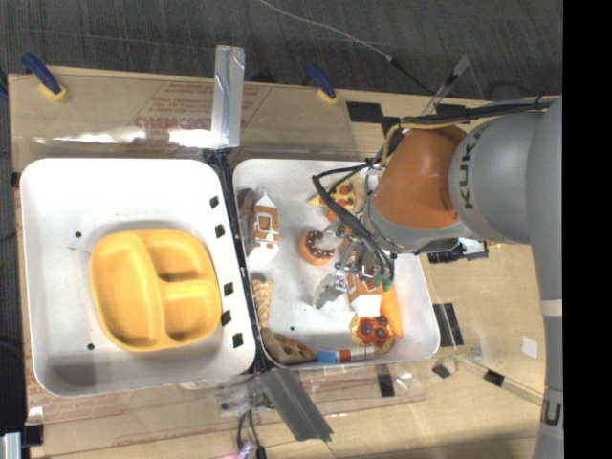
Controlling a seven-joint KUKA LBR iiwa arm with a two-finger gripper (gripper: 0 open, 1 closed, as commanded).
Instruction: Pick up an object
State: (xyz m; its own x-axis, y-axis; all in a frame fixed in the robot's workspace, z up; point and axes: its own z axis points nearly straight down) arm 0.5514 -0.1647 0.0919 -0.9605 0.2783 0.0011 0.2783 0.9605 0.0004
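Over the right bin (413, 325), cluttered along its walls, the gripper (337, 285) hovers mid-floor; can't tell its state. One yellow tray (153, 287) fills the left bin (57, 185).

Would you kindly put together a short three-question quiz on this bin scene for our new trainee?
1. True or false: the yellow divided tray lies in the same bin as the gripper.
2. Multiple choice: the arm is reaching over which bin? A) the left bin B) the right bin C) neither
3. Fill in: the band above the arm's wrist is coloured ____.

Key
1. False: the tray lies in the left bin, while the gripper hangs over the right bin among small toy food items.
2. B
3. orange
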